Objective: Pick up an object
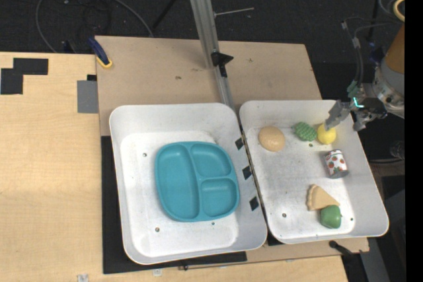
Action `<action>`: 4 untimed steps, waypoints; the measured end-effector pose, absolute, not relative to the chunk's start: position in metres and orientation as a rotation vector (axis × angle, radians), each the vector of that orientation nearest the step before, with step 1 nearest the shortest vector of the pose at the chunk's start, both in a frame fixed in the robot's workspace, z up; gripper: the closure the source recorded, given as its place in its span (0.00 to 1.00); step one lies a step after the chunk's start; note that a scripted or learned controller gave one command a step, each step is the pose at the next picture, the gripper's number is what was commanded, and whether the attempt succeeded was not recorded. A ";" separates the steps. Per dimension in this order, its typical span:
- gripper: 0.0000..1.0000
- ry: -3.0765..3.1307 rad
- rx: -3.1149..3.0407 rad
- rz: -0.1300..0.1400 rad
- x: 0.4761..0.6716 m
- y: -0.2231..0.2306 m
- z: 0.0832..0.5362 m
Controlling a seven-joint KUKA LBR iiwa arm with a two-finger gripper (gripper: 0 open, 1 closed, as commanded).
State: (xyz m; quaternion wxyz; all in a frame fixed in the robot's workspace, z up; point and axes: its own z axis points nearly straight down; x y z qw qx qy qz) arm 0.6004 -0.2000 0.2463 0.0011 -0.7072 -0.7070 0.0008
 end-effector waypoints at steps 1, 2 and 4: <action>0.00 -2.221 -2.221 0.001 0.601 -0.200 0.247; 0.00 -2.216 -2.217 0.007 0.590 -0.200 0.190; 0.00 -2.226 -2.215 -0.016 0.591 -0.194 0.118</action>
